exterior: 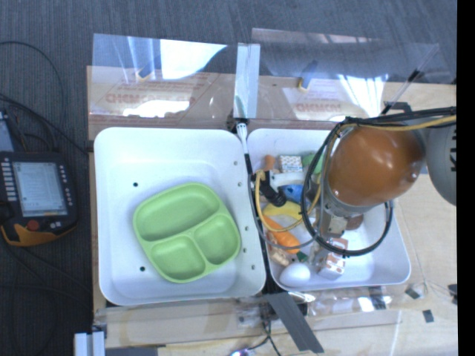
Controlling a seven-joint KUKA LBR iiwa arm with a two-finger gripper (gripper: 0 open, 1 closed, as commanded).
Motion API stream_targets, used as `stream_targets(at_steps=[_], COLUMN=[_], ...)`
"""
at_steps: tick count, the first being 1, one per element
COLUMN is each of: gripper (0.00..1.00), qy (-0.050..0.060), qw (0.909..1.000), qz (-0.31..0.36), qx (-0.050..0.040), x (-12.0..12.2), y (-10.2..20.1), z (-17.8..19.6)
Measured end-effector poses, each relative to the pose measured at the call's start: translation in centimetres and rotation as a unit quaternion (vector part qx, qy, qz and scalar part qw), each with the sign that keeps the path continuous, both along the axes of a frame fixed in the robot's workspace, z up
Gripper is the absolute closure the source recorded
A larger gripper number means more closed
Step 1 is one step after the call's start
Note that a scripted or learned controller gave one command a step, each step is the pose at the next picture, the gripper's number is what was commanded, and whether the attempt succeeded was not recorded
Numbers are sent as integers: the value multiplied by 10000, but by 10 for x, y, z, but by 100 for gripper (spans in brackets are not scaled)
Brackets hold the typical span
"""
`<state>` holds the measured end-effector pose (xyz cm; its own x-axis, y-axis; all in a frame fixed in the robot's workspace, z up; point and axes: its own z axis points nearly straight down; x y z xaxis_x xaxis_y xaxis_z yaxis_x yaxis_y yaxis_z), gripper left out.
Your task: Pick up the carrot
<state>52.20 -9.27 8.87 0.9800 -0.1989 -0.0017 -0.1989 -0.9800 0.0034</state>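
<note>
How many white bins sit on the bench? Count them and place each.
2. The left bin holds a green divided plate. The right bin holds a cluttered pile of small items under the arm; some items there may be hidden.

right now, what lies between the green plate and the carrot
In the camera view, the adjoining bin walls stand between the green plate in the left bin and the carrot in the right bin.
</note>
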Motion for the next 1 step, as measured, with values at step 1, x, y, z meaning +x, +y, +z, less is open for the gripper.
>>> stream_targets(at_steps=[1], gripper=[0], qy=[-82], qw=[9631], qz=[-2690], qx=[31], x=[-7], y=[-24], z=[1])
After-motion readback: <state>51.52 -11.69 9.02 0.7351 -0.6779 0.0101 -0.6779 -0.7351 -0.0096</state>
